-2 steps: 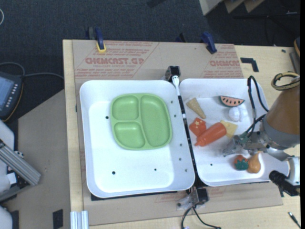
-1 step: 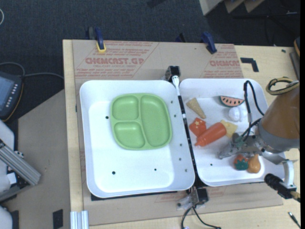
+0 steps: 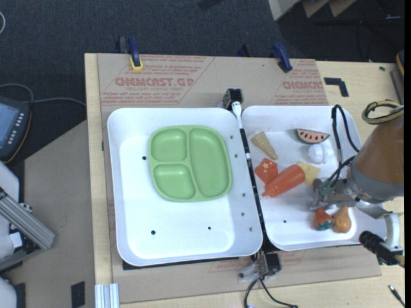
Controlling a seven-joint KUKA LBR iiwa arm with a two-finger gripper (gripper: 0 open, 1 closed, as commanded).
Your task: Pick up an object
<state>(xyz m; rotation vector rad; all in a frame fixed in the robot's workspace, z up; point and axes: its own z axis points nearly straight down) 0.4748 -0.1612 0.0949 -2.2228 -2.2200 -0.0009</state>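
The gripper is reaching down into the right bin, low in its right half, and I cannot tell how it is set, because the metal parts there are blurring together. Just below it a small red piece is lying on the bin floor with a bit of green at its lower edge, and an orange piece is sitting right beside that, nearer the bin's right wall; whether the gripper is touching either one is not clear. To the gripper's left a long red-orange piece is lying at a slant, with a yellow wedge touching its upper end and a red block marked with a small star against its left end. Farther up, a tan cone is resting near the bin's left wall, a watermelon slice is lying near the top, and a white lump is sitting just under the slice. The arm is coming in from the right, its orange band covering the bin's right edge. In the left bin a green tray with three compartments is lying flat.
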